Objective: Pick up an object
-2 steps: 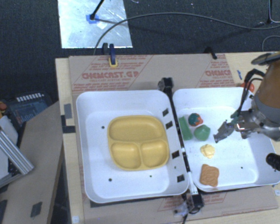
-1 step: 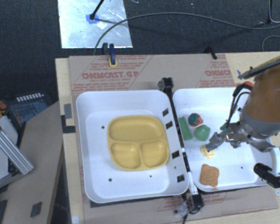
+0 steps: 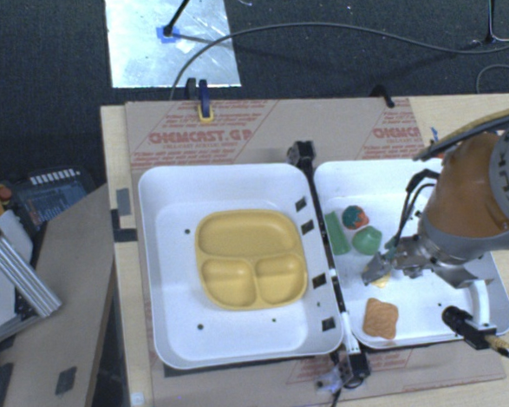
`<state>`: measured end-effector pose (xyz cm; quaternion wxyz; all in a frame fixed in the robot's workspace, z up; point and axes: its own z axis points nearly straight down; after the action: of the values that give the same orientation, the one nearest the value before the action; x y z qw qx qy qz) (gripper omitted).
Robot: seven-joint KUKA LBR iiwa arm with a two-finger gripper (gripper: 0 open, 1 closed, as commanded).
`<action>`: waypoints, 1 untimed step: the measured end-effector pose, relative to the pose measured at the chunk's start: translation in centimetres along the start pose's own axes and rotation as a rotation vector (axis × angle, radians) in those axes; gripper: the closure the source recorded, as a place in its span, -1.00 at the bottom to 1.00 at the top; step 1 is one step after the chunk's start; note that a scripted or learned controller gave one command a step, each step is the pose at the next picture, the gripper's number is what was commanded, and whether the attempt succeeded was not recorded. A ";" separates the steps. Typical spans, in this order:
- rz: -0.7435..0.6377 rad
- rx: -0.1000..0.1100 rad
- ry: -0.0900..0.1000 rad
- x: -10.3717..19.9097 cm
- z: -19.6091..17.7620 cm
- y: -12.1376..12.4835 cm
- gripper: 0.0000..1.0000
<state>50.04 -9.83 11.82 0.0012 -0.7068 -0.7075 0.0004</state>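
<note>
The right bin (image 3: 409, 172) holds a flat green bar (image 3: 333, 234) by its left wall, a small teal and red ball (image 3: 354, 216), a rounded green piece (image 3: 366, 239) and a brown biscuit-like piece (image 3: 381, 318) near the front. My gripper (image 3: 376, 270) reaches in from the right and sits low over the bin's middle left, just below the rounded green piece. A small yellow bit (image 3: 381, 279) shows right under its tip. The arm's grey and orange body hides the bin's right part.
The left bin (image 3: 166, 248) bears a yellow divided plate (image 3: 245, 258). A black ridge with clips (image 3: 318, 237) separates the two bins. Cardboard lies under both bins, with a cable across the back.
</note>
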 end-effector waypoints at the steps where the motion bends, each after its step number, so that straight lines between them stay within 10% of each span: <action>1: 0.000 -0.001 0.000 0.0 3.5 0.0 -1.00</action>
<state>50.06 -9.79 8.28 0.0007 -0.7068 -0.7074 0.0001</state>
